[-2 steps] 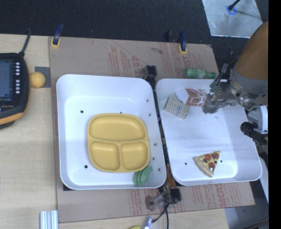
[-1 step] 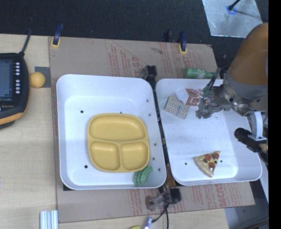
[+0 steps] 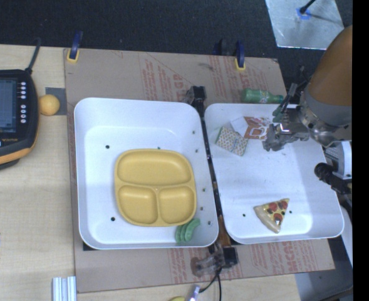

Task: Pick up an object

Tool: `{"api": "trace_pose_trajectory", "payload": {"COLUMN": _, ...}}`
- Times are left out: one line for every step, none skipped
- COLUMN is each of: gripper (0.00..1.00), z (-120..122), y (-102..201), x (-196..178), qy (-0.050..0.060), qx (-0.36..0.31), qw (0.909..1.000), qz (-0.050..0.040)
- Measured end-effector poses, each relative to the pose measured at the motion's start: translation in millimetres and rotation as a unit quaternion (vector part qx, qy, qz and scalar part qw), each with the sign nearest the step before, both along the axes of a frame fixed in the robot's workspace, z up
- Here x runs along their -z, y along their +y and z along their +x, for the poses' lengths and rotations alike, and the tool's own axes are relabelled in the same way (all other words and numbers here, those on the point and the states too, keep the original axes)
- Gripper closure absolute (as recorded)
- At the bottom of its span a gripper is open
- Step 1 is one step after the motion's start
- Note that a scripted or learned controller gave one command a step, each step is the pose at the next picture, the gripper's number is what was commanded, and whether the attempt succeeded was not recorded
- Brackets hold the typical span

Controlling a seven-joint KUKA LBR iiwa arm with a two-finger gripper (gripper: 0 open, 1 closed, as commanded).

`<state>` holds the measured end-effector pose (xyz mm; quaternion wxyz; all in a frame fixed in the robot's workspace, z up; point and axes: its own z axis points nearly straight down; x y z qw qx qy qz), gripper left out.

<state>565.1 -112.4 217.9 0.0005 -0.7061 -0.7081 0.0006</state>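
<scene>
Grey arm (image 3: 325, 108), orange band above wrist, dark metal end.

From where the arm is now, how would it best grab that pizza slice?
Probably from straight above, fingers closing across the narrow pointed end of the pizza slice. It lies flat in the right bin with bare floor around it, so only its thin edges offer a hold.

Tool (image 3: 277, 138) hovers beside a card (image 3: 255, 128) in the right bin (image 3: 309, 231).
</scene>
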Motion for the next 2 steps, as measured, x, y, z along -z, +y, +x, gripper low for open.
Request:
{"api": "trace_pose_trajectory", "payload": {"gripper": 1.00, "z": -29.0, "y": 12.7, "x": -23.1, "qy": 0.001, "qx": 0.000, "qw": 1.0000, "qz": 0.0009}}
{"api": "trace_pose_trajectory", "payload": {"gripper": 1.00, "z": 6.1, "y": 8.8, "x": -16.7, "qy": 0.000, "qx": -0.001, "qw": 1.0000, "qz": 0.0005}}
